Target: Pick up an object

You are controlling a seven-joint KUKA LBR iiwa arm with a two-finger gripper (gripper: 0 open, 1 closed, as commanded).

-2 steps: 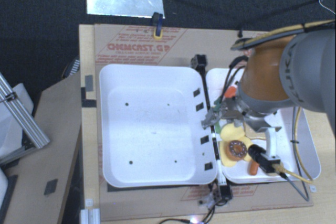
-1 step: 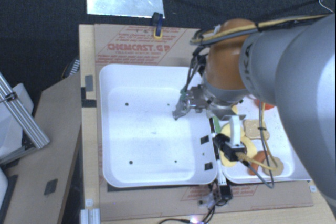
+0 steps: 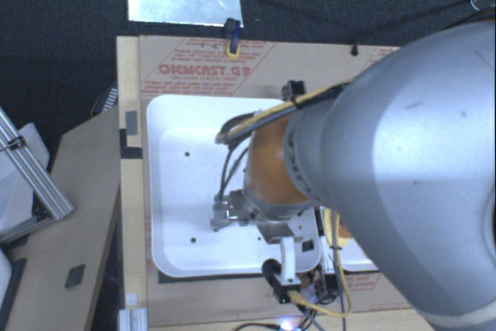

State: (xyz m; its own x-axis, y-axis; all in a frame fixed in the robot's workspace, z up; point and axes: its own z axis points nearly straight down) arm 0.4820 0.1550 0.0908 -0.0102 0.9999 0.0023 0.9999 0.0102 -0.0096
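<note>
My grey arm [image 3: 403, 167] reaches in from the right and covers most of the right side of the camera view. Its orange band [image 3: 271, 167] sits over the right half of the left white bin [image 3: 178, 167]. Below the band, the wrist and the gripper [image 3: 232, 215] hang low over the bin's floor near its front right part. The wrist hides what lies under the gripper. A small patch of orange [image 3: 342, 231] shows at the arm's edge over the right bin [image 3: 360, 266]; I cannot tell what it is.
Cables [image 3: 232, 159] loop from the wrist over the left bin. The bins rest on a brown board [image 3: 201, 66] with red print. A yellow and blue clamp [image 3: 232, 39] sits at the board's far edge. A metal rail [image 3: 31, 174] lies off to the left.
</note>
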